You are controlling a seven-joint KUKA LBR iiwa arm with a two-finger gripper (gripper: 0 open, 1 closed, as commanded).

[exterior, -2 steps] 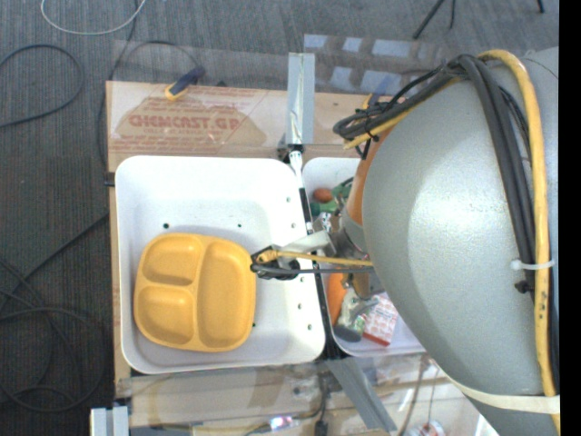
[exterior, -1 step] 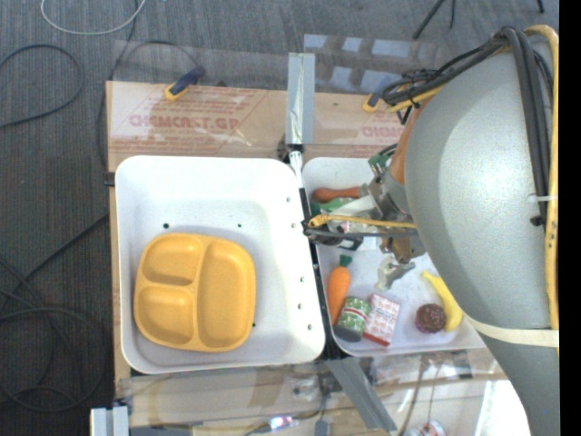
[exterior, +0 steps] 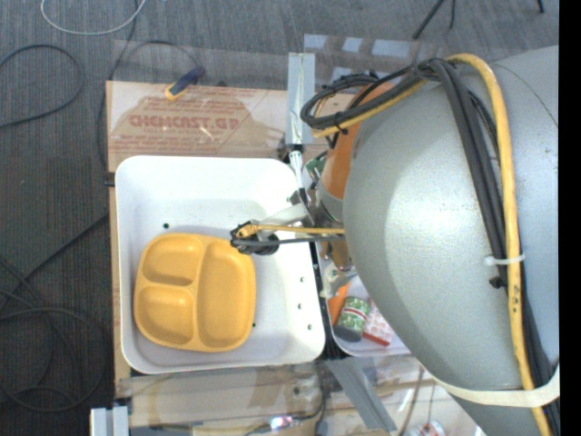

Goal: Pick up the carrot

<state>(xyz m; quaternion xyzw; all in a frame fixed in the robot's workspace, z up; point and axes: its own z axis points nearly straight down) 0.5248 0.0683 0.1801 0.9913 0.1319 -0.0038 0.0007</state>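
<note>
The carrot [exterior: 337, 302] is a small orange piece in the right bin, close to that bin's left wall, and the arm's big grey body hides part of it. My gripper [exterior: 313, 205] hangs below the orange wrist band, over the wall between the two bins and farther back than the carrot. The arm covers most of the gripper. I see nothing held in it.
A yellow compartment plate [exterior: 195, 291] lies in the front left of the left bin [exterior: 182, 189]. Beside the carrot in the right bin sit a green and red can [exterior: 355, 317] and a red and white packet [exterior: 379, 331]. The arm covers most of the right bin.
</note>
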